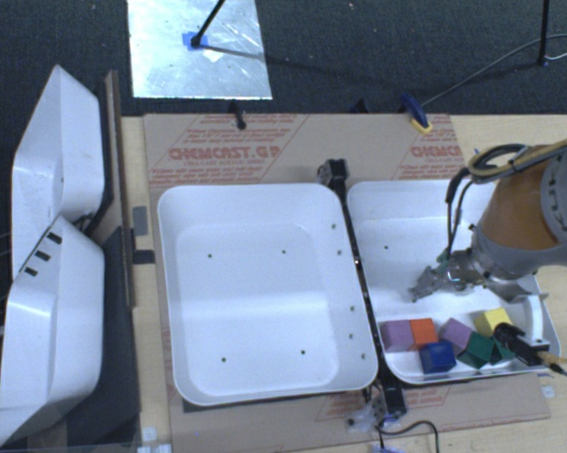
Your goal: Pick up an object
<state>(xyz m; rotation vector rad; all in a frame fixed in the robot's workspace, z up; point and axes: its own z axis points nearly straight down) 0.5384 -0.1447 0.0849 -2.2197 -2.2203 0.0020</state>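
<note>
Camera view: we saw the gripper (423,286) low in the right bin (395,207); we could not tell its state. Blocks lay along the near wall: purple block (397,334), orange block (423,330), blue block (437,356).

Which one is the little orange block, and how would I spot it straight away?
Find the right-hand white bin, where the arm reaches. Along its near edge lies a cluster of small coloured blocks. The small orange cube sits between a pale purple block and a violet block, just above a blue cube; nothing else there is orange.
</note>
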